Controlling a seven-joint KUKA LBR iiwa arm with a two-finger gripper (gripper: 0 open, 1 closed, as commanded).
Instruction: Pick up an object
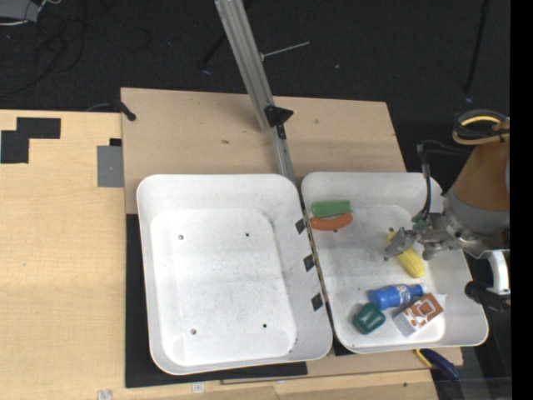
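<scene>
The arm [481, 192] reaches in from the right, its orange band sitting over the right bin's far right rim, and the gripper [405, 242] hangs low over the middle of the right bin [366, 192]. The metal fingers are too small and blurred against the white floor; I cannot tell how they stand, nor whether anything is between them. Just beside them, on the near side, lies a yellow piece [411, 262], close enough that touching or apart cannot be judged. Toward the near edge of the same bin there is a tight cluster: a blue bottle [394, 295] lying on its side, a dark green lump [367, 317] just left of it, and a brown-and-white carton [420, 312] pressed up near the right corner. The carton carries some printing, but nothing on it can be read, and the bottle's label is no clearer. Over by the dividing edge, near the far left of that bin, a green block [331, 209] lies against an orange piece [331, 221]. Open room in the right bin is the bare floor between these two and the gripper, plus the far right corner. The left bin [218, 267] offers a wide white floor with a few small dark dots. Black clips [309, 262] mark the seam where the two rims meet, and a slanted metal rail [250, 65] rises behind the bins.
</scene>
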